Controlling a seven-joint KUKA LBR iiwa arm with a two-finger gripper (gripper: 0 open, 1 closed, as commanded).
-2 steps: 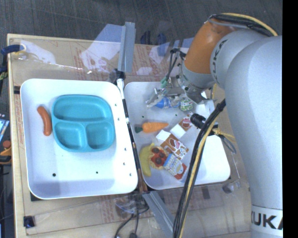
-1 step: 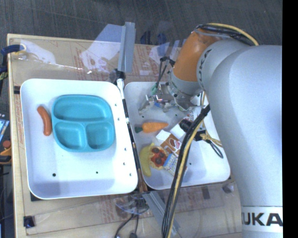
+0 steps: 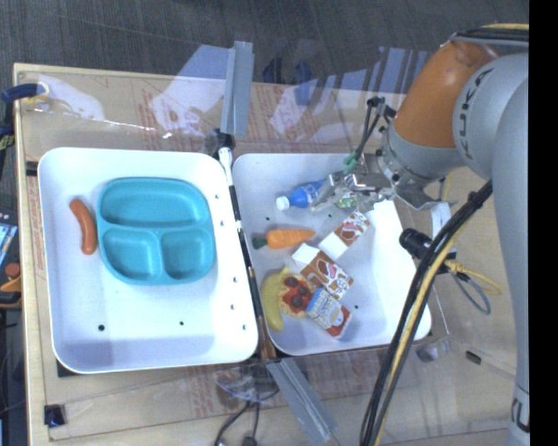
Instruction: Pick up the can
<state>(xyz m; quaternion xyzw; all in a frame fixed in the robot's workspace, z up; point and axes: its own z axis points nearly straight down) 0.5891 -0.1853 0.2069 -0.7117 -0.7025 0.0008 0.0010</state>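
A small red and white can (image 3: 353, 229) lies tilted in the right bin (image 3: 391, 305), toward its far right side. My gripper (image 3: 347, 193) hangs low over the bin's far end, just above and slightly left of the can. From this view I cannot tell whether it touches the can. The metal parts of the gripper overlap a green-capped item, so its tip is hard to make out.
A blue bottle (image 3: 302, 196) lies left of the gripper. A carrot (image 3: 288, 239), white blocks (image 3: 304, 255), a colourful packet (image 3: 324, 286) and a banana (image 3: 272, 300) fill the bin's middle. The left bin (image 3: 74, 323) holds a blue divided tray (image 3: 156, 229) and a sausage (image 3: 84, 225).
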